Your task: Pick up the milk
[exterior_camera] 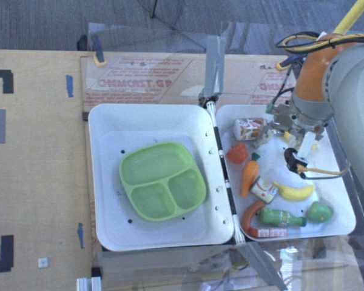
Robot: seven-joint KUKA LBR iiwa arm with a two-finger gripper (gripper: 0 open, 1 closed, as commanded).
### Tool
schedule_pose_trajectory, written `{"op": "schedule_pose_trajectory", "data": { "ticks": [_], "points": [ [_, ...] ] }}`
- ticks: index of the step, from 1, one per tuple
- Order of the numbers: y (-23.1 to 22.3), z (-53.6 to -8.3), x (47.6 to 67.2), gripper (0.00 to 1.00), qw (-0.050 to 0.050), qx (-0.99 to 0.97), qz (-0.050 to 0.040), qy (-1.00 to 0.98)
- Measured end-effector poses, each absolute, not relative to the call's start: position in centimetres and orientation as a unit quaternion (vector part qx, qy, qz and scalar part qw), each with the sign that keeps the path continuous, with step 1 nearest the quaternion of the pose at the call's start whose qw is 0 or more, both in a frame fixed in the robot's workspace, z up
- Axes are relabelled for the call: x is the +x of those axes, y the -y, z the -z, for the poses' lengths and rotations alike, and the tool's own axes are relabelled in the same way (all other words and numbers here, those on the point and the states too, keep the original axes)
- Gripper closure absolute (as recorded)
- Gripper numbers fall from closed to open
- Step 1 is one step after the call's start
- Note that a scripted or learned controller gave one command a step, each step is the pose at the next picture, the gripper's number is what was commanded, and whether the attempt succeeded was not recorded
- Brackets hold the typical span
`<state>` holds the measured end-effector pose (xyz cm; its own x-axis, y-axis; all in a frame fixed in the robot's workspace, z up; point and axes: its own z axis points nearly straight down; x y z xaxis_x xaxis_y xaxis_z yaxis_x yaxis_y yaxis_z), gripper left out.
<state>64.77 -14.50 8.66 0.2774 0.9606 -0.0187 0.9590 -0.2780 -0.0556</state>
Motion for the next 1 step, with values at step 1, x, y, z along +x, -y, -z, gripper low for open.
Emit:
{"op": "schedule_pose_trajectory", "data": {
  "ticks": [1],
  "points": [
    [13.15, -8.53, 64.67, 0.0, 0.021, -0.862, -0.0362, 0.504]
  ]
}}
